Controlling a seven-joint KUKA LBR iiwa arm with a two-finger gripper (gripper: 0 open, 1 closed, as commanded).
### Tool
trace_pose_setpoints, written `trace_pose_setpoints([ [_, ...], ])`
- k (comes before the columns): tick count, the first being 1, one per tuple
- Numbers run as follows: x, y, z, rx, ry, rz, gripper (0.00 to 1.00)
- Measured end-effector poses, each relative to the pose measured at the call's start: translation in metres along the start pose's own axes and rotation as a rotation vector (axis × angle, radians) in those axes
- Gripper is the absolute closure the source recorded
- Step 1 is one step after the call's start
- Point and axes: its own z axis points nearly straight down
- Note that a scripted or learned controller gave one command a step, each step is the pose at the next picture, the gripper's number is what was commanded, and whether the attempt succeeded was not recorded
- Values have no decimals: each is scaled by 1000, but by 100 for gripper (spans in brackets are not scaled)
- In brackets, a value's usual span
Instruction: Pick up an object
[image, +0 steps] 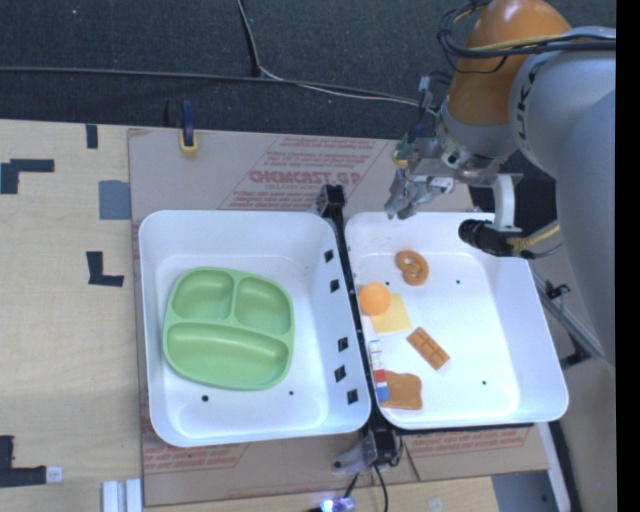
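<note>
The arm (560, 90) is cut off by the top and right edges. The gripper (405, 205) over the right bin's (520, 340) far edge is too small to read. A small box (378, 365) at that bin's left wall is too small to identify. Dark tape marks (25, 172) run off the left edge.

Light wood bench (60, 300) was covered by a printed brown cardboard sheet (270, 170); two shallow white plastic bins, left (160, 235) and right (520, 300), were set on it, touching side by side.
</note>
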Motion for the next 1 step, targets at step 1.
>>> trace_pose_setpoints([
  [1, 49, 3, 1, 0, 0, 0, 100],
])
